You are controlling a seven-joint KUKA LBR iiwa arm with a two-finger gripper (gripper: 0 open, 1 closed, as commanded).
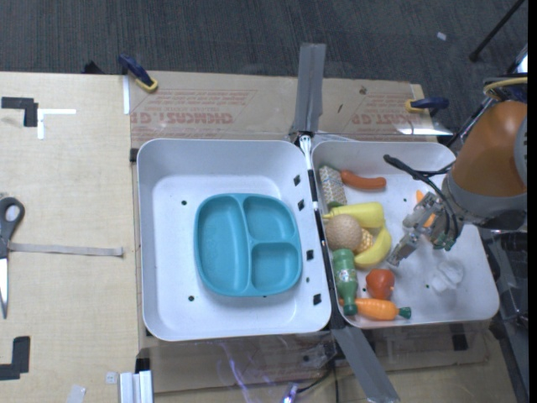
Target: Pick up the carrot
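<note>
The carrot (377,310), orange with a green tip, lies along the front wall of the right bin (470,309). It rests just below a red tomato (379,282) and to the right of a green bottle (344,277). My gripper (413,240) hangs over the middle of the right bin, up and to the right of the carrot and well apart from it. It points down-left toward the banana (375,247). A small orange patch shows at the gripper's body, and I cannot make out what it is.
The right bin also holds a tan ball (341,232), corn (332,187), a red sausage (362,180) and a clear item (449,275). A teal divided plate (249,244) sits in the left bin (159,225). Scissors (7,225) lie at the far left.
</note>
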